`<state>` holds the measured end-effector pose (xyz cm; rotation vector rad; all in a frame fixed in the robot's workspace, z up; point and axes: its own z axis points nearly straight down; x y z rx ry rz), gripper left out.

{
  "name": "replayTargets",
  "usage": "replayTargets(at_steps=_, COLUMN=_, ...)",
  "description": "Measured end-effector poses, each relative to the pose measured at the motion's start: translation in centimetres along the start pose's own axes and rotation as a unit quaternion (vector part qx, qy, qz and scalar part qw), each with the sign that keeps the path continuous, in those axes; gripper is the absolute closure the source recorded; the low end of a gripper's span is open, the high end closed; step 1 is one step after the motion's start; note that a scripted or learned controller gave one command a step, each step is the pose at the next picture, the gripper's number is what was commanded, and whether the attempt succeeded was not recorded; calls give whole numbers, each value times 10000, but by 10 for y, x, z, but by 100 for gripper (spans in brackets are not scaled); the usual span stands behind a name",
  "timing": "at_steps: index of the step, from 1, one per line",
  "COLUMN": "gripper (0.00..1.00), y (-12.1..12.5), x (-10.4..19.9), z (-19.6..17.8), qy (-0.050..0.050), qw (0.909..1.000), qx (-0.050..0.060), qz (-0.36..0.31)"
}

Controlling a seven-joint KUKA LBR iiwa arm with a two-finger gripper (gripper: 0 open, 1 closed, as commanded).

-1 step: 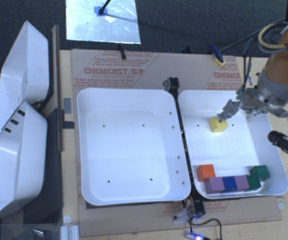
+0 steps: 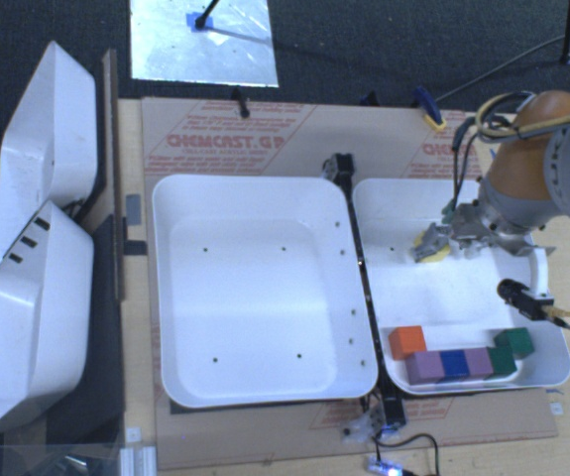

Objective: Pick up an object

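Hand (image 2: 431, 246) hovers low in the right bin (image 2: 403, 206), grip state indeterminate; below it lie rigid, light blocks, the orange block (image 2: 407, 341) standing freest, best pinched across its flat sides.

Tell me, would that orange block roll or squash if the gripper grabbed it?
Probably neither. The orange block has flat faces and square corners, so it should sit still, not roll. It looks solid and likely stiff. It lies close beside the purple block, so a push might nudge that too.
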<state>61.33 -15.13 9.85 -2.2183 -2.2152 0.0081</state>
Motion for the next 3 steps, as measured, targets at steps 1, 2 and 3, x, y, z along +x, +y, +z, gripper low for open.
replayTargets(at_steps=1, gripper=0, y=40, x=19, z=12, qy=-5, qw=10000, qx=-44, qz=-21)
replayTargets(at_steps=2, gripper=100, y=40, x=18, z=0, qy=-5, qw=10000, qx=-53, qz=-13)
replayTargets(at_steps=3, gripper=100, y=50, x=84, z=-94, qy=-4, qw=10000, qx=-89, qz=-37)
